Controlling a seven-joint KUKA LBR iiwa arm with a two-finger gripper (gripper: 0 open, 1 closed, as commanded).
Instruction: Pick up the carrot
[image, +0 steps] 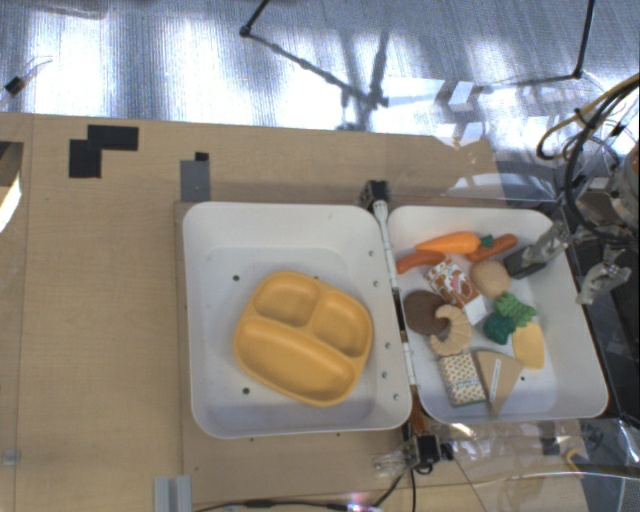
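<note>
The carrot (449, 243) is orange with a green stub at its right end. It lies on its side near the back of the right bin (580, 392), among other toy foods. A red-orange sausage-like piece (417, 262) lies just in front of it, and a second one (499, 245) sits to its right. My gripper (532, 257) reaches in from the right edge, low over the bin's back right part. Its dark tip is a short way right of the carrot, apart from it, and nothing shows in its grasp.
The right bin also holds a potato (490, 278), broccoli (509, 314), a croissant (455, 330), a brown disc (422, 308), a cheese wedge (500, 379) and small boxes (460, 378). In the left bin (210, 250) lies a yellow compartment plate (303, 336). Cables hang at the right.
</note>
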